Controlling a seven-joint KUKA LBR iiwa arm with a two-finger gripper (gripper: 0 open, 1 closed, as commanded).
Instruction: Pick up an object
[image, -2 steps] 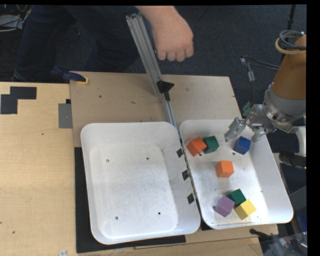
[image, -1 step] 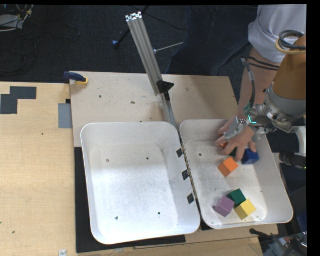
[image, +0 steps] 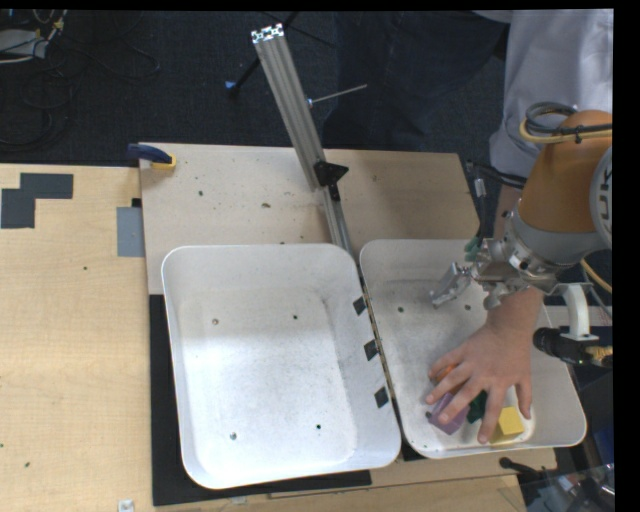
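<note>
From my station the left bin (image: 265, 365) reads brightest, its floor nearly washed out by overhead light. Behind it the floor falls into deep shadow. Shadows under its rim are soft. Detail looks slightly grainy and soft throughout.

grey arm (image: 560, 235), orange band (image: 565, 185), metal two-finger gripper (image: 450, 288)
</note>
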